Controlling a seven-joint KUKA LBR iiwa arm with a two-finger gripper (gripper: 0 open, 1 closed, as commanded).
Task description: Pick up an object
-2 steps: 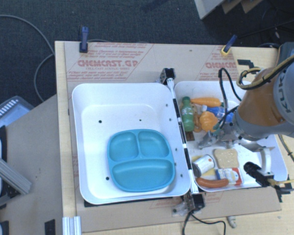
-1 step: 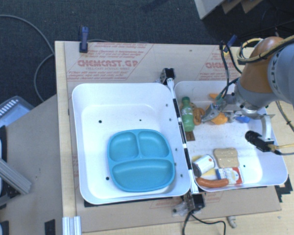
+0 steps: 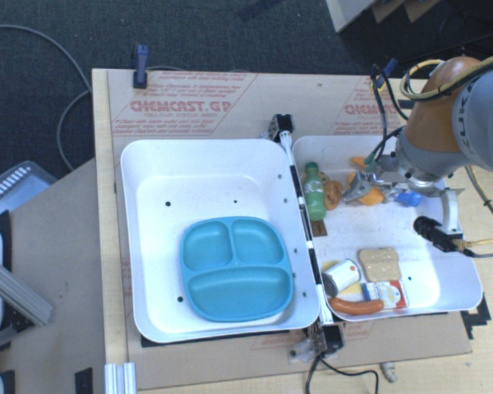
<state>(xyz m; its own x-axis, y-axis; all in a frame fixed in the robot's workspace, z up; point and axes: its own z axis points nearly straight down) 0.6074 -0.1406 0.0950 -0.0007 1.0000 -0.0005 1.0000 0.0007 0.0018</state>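
Nearest to the camera, at the front edge of the right bin [image 3: 464,290], lies a red sausage [image 3: 356,306], and just behind it a small package with red print [image 3: 384,293], a white and black piece [image 3: 340,276] and a tan slice of bread [image 3: 380,262]. Further back in this bin, a green bottle [image 3: 314,192] lies along the left wall, with an orange-brown item [image 3: 334,194] just beside it. The grey arm [image 3: 456,117] reaches over the back part of this bin, and its gripper [image 3: 366,187] is low among some small orange objects [image 3: 376,194]; I cannot tell how it stands. A small blue item [image 3: 408,197] lies near it. The left bin [image 3: 148,179] holds 1 blue plate with 3 compartments [image 3: 237,268].
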